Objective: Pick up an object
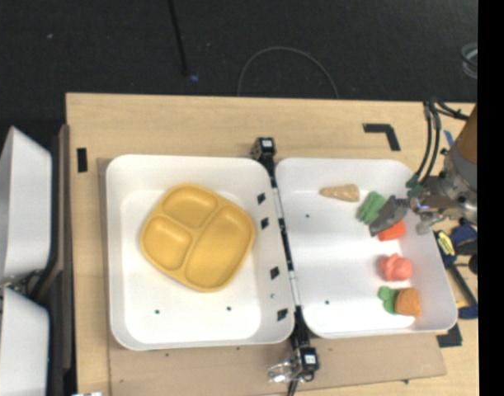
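Bench [194, 114]: wooden, bearing two white bins side by side.
Left bin [132, 312]: holds a yellow divided plate [198, 236].
Right bin [334, 304]: holds all the small objects, along its right side.
Gripper [389, 218]: low over the right bin, between a green piece [369, 205] and an orange-red piece [393, 233]; whether it is open or closed, I cannot tell.
Other objects: tan piece [341, 192], pink piece [394, 267], orange-and-green piece [402, 301].
Progress: nothing visibly lifted; the pick appears not yet done.

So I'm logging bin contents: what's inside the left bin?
The left bin holds one yellow divided plate, its three compartments bare. Whatever lies under the plate is covered.
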`<move>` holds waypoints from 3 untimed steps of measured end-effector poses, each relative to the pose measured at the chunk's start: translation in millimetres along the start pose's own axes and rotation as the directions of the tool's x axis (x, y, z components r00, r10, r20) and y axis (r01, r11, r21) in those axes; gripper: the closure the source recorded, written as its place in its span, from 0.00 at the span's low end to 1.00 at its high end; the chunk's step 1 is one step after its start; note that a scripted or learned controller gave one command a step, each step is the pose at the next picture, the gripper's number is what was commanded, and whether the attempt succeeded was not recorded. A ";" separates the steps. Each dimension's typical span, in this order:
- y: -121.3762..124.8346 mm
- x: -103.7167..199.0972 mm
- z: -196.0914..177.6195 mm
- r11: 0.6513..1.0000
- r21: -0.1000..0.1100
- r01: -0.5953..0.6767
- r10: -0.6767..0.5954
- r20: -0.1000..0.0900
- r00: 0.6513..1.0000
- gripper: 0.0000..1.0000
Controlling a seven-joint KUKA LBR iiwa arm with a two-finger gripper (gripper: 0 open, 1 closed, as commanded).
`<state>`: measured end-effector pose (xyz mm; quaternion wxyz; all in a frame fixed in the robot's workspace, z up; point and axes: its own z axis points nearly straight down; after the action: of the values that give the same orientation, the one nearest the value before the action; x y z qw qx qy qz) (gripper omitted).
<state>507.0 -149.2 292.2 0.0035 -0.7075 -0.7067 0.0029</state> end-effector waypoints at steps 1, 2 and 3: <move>1.7 0.4 -5.7 1.000 -0.011 0.003 -0.003 0.002 1.000 0.00; 0.9 -1.3 57.2 1.000 -0.005 0.001 -0.001 0.001 1.000 0.00; -2.8 3.2 118.6 1.000 -0.004 0.000 0.000 0.001 1.000 0.00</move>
<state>503.2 -145.8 173.6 0.0018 -0.7077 -0.7065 0.0016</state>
